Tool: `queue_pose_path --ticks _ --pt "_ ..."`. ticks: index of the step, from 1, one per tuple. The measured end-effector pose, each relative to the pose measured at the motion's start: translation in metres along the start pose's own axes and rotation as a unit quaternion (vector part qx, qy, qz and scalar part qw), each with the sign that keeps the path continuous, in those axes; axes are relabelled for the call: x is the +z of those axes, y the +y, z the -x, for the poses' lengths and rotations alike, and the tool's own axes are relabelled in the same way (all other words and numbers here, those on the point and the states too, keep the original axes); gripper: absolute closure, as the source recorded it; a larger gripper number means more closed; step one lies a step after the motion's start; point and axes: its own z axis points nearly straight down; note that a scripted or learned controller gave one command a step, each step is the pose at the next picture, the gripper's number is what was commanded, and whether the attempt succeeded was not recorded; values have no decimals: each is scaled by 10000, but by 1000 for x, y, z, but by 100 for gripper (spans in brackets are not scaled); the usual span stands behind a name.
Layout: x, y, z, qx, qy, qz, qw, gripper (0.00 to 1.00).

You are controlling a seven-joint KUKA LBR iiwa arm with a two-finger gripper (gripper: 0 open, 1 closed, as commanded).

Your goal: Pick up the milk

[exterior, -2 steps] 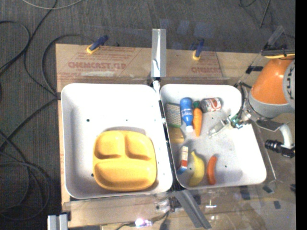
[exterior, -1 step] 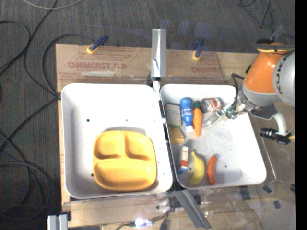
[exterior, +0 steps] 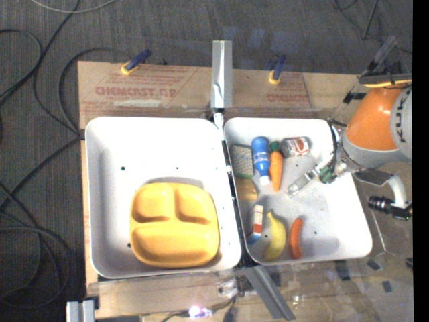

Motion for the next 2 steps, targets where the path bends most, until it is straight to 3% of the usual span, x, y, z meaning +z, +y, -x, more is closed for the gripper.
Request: queue_pose_path --ticks 1,2 --pt "-21 66 37 557 6 -30 9984 0" --pt "0 92 39 466 129 -90 9988 0"
